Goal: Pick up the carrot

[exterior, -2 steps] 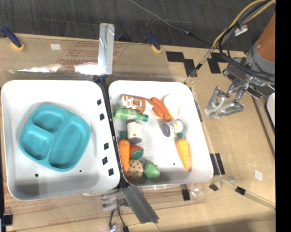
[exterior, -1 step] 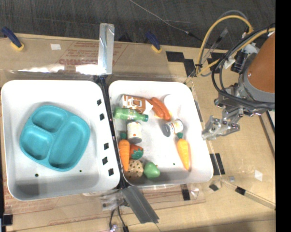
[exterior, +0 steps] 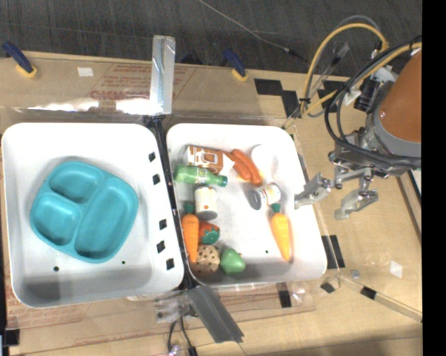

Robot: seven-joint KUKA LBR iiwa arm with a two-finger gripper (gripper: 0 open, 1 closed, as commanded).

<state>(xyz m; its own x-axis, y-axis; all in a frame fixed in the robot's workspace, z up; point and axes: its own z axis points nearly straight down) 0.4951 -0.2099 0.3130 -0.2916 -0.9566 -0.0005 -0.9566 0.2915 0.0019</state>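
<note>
Nearest the camera, along the front wall of the right-hand shallow white bin (exterior: 306, 232): a green rounded toy fruit (exterior: 233, 261) and a brown speckled cookie-like piece (exterior: 207, 256), touching or nearly so.

Behind these, by the bin's left wall: a long orange toy carrot (exterior: 190, 234), lying lengthwise, with a red-and-green strawberry-like piece (exterior: 209, 233) just beside it.

Right side of the same bin: a second orange carrot (exterior: 281, 233), green top pointing away from the camera, clear of other items.

Centre and rear: a small white cylindrical container (exterior: 206, 199); a green bottle (exterior: 199, 176) on its side; an orange-and-white carton (exterior: 203, 156); a red-orange elongated toy (exterior: 245, 165); a small silver can (exterior: 267, 195).

Left-hand white bin (exterior: 23, 143): one teal plastic divided plate (exterior: 84, 211) with three compartments.

Two-finger metal gripper (exterior: 333, 197): outside the right bin, beyond its right wall, over the brown bench (exterior: 378, 258); fingers spread apart, nothing between them.
</note>
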